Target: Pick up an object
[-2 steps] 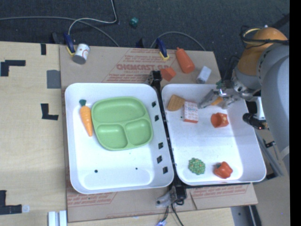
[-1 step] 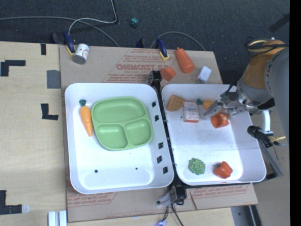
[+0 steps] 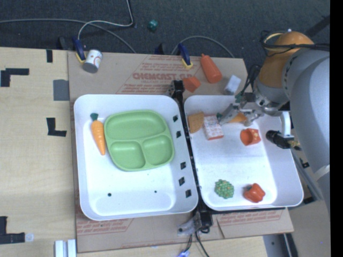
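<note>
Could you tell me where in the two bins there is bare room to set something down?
Right bin: bare floor mid-bin, between the carton above and the broccoli below. Left bin: a bare strip below the green plate. Crowded: the right bin's top, around the gripper.

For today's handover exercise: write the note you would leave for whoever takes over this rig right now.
Gripper: low over the right bin, far end, by the small box; grasp unclear.
Right bin: box, tan block, orange piece, broccoli, red pepper.
Left bin: green tray, carrot.
Done: nothing visibly lifted.
Left: pick up one object.
</note>
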You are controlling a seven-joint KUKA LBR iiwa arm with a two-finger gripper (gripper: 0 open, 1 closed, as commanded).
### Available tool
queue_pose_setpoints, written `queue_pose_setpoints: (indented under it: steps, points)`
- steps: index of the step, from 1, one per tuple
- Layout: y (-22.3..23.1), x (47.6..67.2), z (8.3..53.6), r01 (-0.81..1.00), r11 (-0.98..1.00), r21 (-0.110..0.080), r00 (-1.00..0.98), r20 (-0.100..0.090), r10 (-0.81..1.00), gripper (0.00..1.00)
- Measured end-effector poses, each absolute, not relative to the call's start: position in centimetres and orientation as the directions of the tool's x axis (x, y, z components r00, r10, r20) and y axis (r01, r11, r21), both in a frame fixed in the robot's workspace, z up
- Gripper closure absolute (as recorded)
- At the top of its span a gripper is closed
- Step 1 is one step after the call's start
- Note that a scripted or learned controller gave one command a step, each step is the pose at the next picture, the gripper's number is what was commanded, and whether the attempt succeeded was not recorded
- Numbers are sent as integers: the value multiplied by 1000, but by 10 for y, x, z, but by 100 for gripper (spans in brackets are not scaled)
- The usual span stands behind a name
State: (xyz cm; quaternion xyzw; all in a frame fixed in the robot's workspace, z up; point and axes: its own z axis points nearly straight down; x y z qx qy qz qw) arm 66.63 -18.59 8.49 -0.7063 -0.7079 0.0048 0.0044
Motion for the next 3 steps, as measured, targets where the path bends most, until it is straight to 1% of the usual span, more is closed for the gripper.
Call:
queue_pose_setpoints:
  steps: [1, 2, 3]
  points:
    - [-225, 607, 87, 1000, 1, 3, -1, -3, 1000, 0]
    - [-224, 608, 97, 1000, 2, 7, -2, -5, 1000, 100]
    - [-114, 603, 151, 1000, 4, 1, -4, 2, 1000, 100]
